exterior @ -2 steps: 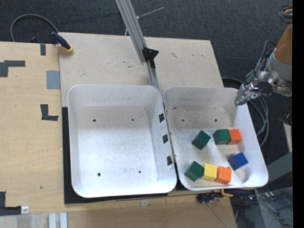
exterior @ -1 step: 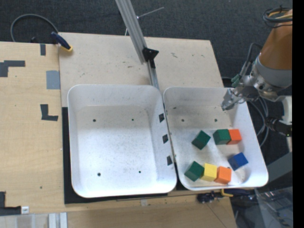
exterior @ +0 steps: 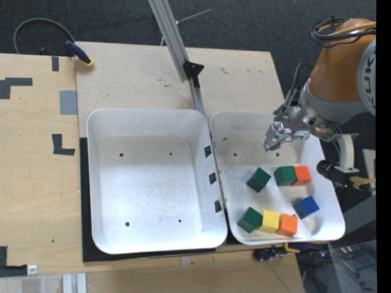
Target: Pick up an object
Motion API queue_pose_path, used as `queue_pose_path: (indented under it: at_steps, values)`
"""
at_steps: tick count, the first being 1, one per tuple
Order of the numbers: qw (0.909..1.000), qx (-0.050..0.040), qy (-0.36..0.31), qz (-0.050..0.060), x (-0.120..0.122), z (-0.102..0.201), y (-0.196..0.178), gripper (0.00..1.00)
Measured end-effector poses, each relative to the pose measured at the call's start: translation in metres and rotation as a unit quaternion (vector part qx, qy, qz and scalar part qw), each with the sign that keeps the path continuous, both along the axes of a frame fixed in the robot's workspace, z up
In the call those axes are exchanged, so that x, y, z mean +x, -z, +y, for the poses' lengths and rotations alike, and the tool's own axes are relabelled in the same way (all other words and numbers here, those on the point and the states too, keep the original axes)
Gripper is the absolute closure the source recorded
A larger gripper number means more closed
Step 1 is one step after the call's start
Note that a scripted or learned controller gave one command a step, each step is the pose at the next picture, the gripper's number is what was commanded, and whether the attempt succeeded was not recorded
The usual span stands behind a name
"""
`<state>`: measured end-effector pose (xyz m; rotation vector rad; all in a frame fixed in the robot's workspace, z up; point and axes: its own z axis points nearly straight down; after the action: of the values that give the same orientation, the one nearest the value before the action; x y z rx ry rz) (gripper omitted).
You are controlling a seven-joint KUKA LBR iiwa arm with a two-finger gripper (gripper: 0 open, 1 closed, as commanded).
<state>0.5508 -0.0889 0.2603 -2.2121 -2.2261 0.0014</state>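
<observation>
Wooden bench (exterior: 134, 78) bears two white bins (exterior: 101, 127).

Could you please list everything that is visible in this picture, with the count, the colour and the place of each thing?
Shallow white plastic bins: 2, white, side by side on the bench.
Green cubes: 3, green, right bin: two mid-bin, one near the front.
Orange cubes: 2, orange, right bin: one touching a green cube, one at the front.
Yellow cube: 1, yellow, front row, between green and orange.
Blue cube: 1, blue, right bin, right side.
Metal pole: 1, grey, slanting behind the bins.
Gripper: 1, silver, above the right bin's rear part.
</observation>
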Motion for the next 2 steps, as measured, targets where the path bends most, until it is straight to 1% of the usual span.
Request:
queue_pose_path:
  at_steps: [2]
  values:
    - [1.0000,-0.0003,-0.001,0.000,-0.011,0.115,0.012,1.00]
